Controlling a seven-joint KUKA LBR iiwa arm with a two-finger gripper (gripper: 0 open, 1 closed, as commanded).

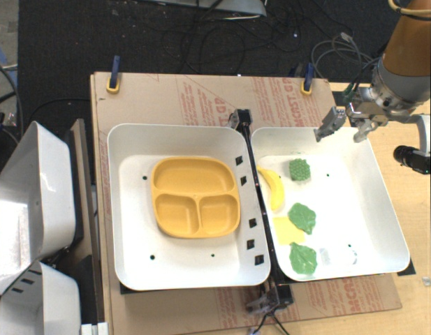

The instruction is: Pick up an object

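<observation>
Nearest the camera in the right bin [383, 208] lies a green piece [303, 258], with another [302, 218] and a third [299, 169] beyond (a banana [272, 187] beside them), all left and nearward of the hand [345, 125], spread open, gripping nothing, over the far rim

Your arm [408, 47] is reaching in at the frame's upper right, its gripper [346, 126] hanging with fingers spread, holding nothing.

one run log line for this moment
hand: open, holding nothing, above right bin far edge | items in right bin untouched | yellow tray in left bin
</observation>
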